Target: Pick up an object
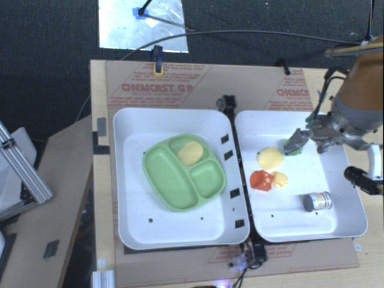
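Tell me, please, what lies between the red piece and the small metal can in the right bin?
In the camera view, a small yellow piece sits against the red piece; past it, bare white bin floor reaches the small silver metal can.

The jaws (295, 143) hover just beside a yellow object (270, 158) in the right bin (351, 218).

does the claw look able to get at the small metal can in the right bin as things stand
Probably yes. The can lies on its side on bare bin floor, apart from the red and yellow pieces, and the claw hangs above the same right bin with nothing between.
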`<action>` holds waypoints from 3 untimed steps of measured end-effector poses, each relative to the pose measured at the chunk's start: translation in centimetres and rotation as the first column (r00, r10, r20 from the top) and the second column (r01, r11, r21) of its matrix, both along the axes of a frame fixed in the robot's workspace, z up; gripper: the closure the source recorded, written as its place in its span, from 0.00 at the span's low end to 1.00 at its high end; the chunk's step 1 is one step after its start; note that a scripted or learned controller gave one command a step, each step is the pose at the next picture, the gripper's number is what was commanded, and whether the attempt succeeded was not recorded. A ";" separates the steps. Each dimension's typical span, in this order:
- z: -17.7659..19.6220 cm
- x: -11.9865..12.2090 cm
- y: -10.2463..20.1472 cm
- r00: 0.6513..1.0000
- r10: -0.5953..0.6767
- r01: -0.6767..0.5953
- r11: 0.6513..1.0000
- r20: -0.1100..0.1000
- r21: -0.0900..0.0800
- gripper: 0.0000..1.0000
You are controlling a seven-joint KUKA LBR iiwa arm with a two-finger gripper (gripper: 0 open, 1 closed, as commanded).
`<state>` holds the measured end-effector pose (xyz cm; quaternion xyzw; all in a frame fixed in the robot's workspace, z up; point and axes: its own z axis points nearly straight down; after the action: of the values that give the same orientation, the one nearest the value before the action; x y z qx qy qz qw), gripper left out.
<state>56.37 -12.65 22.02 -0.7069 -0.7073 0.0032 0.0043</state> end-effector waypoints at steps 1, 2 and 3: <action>0.6 0.3 0.0 1.000 0.002 -0.002 1.000 0.011 -0.002 0.00; -4.1 0.6 -0.8 1.000 0.000 0.000 1.000 0.008 -0.001 0.00; -8.8 0.0 -0.1 1.000 0.000 0.000 1.000 0.007 0.000 0.00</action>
<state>56.39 -12.73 13.22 -0.7068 -0.7074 0.0009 0.0019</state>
